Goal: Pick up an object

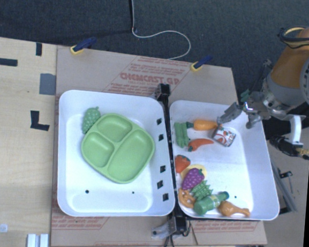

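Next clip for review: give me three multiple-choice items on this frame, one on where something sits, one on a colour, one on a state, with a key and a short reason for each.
1. Where does the green divided plate lie?
A. In the left bin
B. In the right bin
C. On the cardboard outside both bins

2. What colour is the bunch of grapes in the right bin?
A. Yellow
B. Purple
C. White

3. How does the small can lie?
A. Standing upright on the divided plate
B. Lifted well above the bench
C. On the floor of the right bin, close below the gripper

Key: 1 A, the plate rests on the left bin's white floor. 2 B, the cluster beside the yellow piece is purple. 3 C, the can rests on the bin floor, beside the orange carrot.
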Controlling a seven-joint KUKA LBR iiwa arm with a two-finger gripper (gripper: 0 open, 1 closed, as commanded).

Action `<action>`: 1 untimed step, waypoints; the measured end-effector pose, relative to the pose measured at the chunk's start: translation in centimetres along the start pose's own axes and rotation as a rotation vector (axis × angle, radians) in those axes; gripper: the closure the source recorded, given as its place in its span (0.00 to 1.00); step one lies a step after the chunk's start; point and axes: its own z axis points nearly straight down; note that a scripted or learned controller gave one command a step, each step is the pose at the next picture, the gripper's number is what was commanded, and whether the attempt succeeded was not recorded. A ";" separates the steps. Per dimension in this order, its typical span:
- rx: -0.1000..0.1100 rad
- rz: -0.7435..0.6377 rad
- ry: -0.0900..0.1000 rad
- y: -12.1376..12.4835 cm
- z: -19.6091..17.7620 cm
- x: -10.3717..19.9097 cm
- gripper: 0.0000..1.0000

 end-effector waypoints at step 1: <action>-0.002 -0.004 0.002 -2.4 -5.0 5.6 0.00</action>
